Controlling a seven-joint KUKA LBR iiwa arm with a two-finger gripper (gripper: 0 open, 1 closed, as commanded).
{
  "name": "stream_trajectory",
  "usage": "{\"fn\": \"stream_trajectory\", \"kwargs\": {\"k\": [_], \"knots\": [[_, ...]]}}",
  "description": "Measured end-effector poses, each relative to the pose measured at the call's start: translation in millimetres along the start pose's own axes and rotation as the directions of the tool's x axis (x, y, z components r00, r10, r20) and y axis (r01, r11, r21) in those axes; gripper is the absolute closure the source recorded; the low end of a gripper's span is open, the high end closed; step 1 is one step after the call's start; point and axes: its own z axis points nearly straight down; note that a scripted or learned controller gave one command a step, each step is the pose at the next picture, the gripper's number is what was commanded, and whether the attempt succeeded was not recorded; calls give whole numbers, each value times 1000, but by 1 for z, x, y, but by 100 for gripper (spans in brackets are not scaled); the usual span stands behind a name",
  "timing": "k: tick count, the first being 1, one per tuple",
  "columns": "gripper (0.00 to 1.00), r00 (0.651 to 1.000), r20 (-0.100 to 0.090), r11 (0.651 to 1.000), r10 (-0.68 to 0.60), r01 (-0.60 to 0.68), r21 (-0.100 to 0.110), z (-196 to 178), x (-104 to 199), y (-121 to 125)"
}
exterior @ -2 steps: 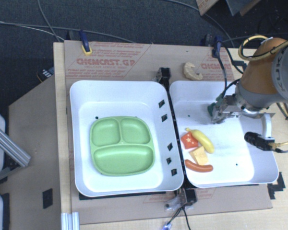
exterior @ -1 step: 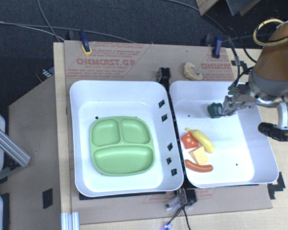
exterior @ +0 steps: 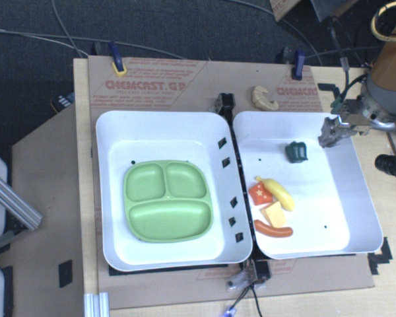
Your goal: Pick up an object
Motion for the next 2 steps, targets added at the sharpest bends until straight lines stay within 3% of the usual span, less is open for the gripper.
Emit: {"fn": "stream_trajectory", "kwargs": {"k": [1,2], "knots": [[100,1000,-1,1000,-1,1,4,-15,0,1],[100,1000,-5,1000,-4,4,10,-18,48,-15]]}}
